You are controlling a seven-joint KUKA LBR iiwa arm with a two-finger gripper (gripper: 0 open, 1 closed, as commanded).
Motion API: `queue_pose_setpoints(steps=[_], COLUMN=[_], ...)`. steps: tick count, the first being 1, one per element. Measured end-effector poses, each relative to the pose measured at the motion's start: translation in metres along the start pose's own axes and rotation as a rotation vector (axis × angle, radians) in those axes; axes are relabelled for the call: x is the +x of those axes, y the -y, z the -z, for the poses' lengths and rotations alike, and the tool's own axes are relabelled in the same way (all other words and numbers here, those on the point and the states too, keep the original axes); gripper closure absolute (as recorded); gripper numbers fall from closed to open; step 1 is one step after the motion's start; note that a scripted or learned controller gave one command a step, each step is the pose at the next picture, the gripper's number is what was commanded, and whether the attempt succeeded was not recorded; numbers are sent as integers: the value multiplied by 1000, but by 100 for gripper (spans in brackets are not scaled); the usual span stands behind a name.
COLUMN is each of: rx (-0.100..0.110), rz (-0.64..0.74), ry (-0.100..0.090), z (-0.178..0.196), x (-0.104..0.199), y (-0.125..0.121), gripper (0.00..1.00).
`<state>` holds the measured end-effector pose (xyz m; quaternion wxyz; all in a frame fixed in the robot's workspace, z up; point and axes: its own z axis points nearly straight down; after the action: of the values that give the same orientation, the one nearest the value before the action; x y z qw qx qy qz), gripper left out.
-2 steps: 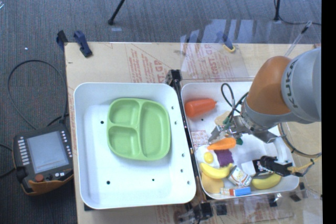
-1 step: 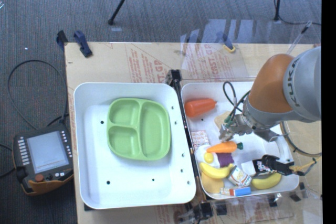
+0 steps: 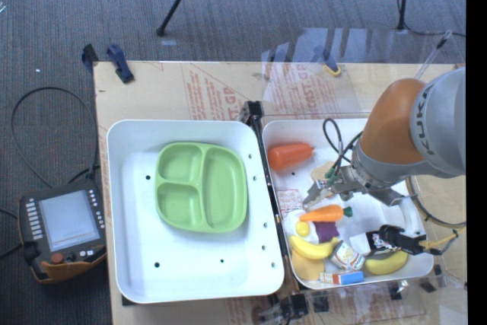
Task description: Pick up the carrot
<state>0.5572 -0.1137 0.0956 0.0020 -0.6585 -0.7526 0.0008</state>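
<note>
Seen from above, a grey and orange robot arm reaches into the right bin (image 3: 278,164), its gripper (image 3: 316,195) with fingers spread open just above the slim orange carrot (image 3: 323,214), which lies among bananas (image 3: 313,246) and other toy food, while a green divided plate (image 3: 202,186) sits in the left bin (image 3: 125,164).

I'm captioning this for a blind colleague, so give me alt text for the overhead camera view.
A grey and orange robot arm reaches in from the right, its gripper just above a small carrot in the right bin, among bananas and other toy food. The left bin holds a green divided plate.
</note>
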Motion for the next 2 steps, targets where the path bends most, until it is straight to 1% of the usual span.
queue_pose_setpoints(steps=[1,2], rx=[1,0], rz=[-83,-93], ry=[0,-1], z=[-9,0], x=[33,32], y=[51,51], gripper=[0,100])
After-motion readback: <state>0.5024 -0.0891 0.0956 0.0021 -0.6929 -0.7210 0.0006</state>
